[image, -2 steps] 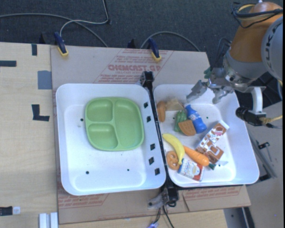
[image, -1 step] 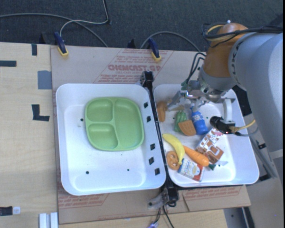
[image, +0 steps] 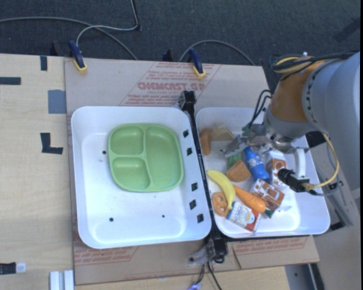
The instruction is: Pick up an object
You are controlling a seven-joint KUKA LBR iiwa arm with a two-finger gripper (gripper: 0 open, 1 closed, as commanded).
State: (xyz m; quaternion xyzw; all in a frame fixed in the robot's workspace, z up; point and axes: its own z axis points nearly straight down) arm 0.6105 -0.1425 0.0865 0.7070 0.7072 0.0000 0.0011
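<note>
The right bin point(image: 314, 222) holds a jumble of toy food: a yellow banana point(image: 224, 187), an orange carrot point(image: 251, 199), a pretzel point(image: 219, 203), a blue bottle point(image: 256, 163), a brown wedge point(image: 238, 172), a tan bread piece point(image: 206, 141), a small carton point(image: 242, 217) and a red-and-white packet point(image: 271, 192). My gripper point(image: 244, 144) reaches down from the right into the upper middle of this bin. It sits just above the blue bottle and the brown wedge. The arm's wrist hides its tip.
The left bin point(image: 91, 222) holds a green divided plate point(image: 146, 157) in its upper half. A black divider point(image: 196, 162) runs between the bins. Blue clamps point(image: 77, 56) and cables lie at the bench's far edge. The arm's grey body point(image: 327, 101) covers the right bin's far right corner.
</note>
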